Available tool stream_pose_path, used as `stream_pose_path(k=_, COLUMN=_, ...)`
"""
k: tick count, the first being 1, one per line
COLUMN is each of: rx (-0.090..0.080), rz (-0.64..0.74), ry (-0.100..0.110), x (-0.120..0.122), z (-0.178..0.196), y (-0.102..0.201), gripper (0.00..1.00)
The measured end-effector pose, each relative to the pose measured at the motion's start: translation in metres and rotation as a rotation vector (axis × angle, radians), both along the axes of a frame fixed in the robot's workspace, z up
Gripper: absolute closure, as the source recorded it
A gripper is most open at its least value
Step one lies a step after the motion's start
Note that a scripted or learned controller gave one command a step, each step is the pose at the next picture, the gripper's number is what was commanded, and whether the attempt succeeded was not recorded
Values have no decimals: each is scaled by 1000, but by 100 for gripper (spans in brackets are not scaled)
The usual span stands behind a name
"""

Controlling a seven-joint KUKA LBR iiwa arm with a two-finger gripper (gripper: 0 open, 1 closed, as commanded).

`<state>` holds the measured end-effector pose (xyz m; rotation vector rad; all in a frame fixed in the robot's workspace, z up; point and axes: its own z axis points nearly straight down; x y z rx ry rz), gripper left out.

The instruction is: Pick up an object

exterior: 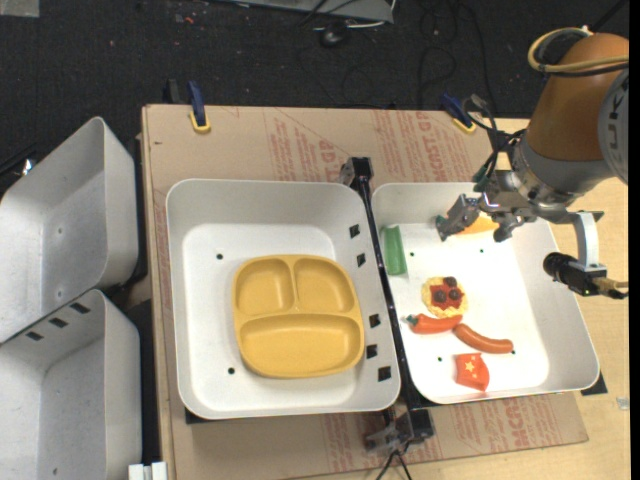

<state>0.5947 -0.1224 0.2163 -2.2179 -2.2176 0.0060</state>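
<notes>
In the right bin lie several toy foods: a green block, a small round pizza, a red chili, a sausage and a red wedge. At the bin's back, a yellow-orange piece lies partly hidden under my gripper. The gripper is open, with one dark finger to the piece's left and the other to its right. I cannot tell whether the fingers touch the piece.
The left bin holds a yellow divided tray. A black divider runs between the bins. The arm's orange-banded body hangs over the right bin's back right corner. Two spare white bins stand off the bench at left.
</notes>
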Motion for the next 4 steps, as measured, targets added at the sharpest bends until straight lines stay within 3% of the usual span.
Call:
stream_pose_path(k=2, rx=0, rz=-2, ry=-1, x=9, z=-120, y=-4, gripper=0)
stream_pose_path(k=3, rx=-1, rz=-2, ry=-8, x=10, z=-106, y=-3, gripper=100)
stream_pose_path(k=4, rx=-3, rz=-1, ry=-14, x=13, z=-43, y=-9, gripper=100)
